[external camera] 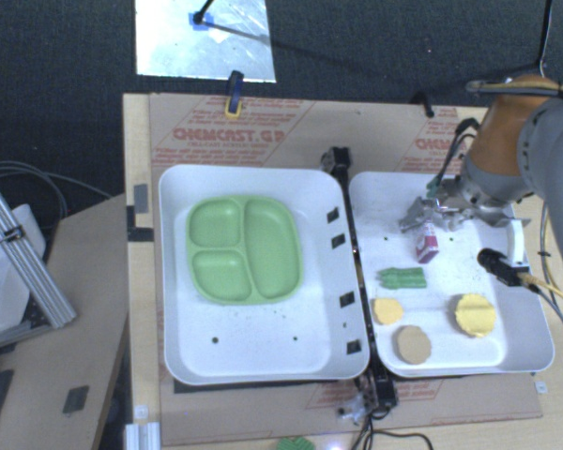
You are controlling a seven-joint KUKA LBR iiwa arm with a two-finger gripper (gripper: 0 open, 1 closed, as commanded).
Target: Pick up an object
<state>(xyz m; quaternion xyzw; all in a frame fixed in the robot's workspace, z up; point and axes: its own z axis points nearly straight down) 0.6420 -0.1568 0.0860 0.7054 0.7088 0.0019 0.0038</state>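
Note:
My gripper [430, 219] hangs over the upper middle of the right bin [535, 345], reaching in from the right. A small purple and white object [427, 246] sits directly beneath its tip, touching or nearly touching it; whether it is gripped is unclear. Below that lies a green pod-shaped item [401, 277]. Along the bin's front are a small yellow disc [388, 310], a tan round piece [414, 344] and a larger yellow ridged piece [475, 315].
The left bin [178, 345] holds a light green divided plate [243, 249]. A black divider with clips [349, 251] runs between the bins. The bins rest on a cardboard sheet [235, 129].

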